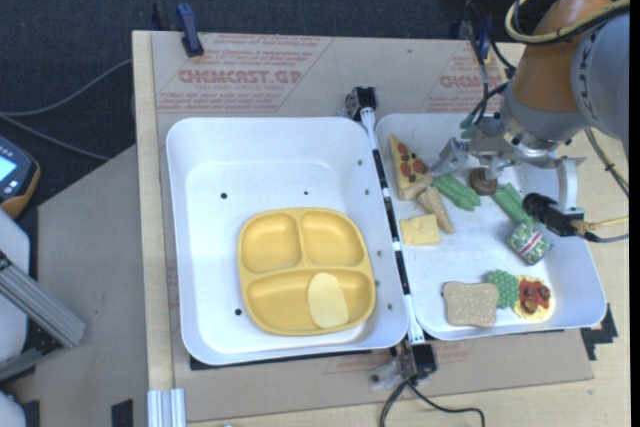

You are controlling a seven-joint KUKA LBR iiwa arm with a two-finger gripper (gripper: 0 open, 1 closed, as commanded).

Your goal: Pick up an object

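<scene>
My gripper (472,161) hangs low over the far part of the right bin (580,265), reaching in from the right. Just below it lie a green pod (457,191) and a small brown round piece (485,182). To its left, a pizza slice (405,160) rests against the bin's left wall. A tan bread stick (435,208) and a yellow cheese wedge (420,231) lie nearer the front. Nothing is visibly held.
Further right in that bin are a green stick (512,203) and a green can (528,241). At the front lie a bread slice (470,303), a green leaf (505,287) and a red-topped yellow piece (535,298). The left bin (200,165) holds a yellow divided plate (262,245) with a pale oval (325,299).
</scene>
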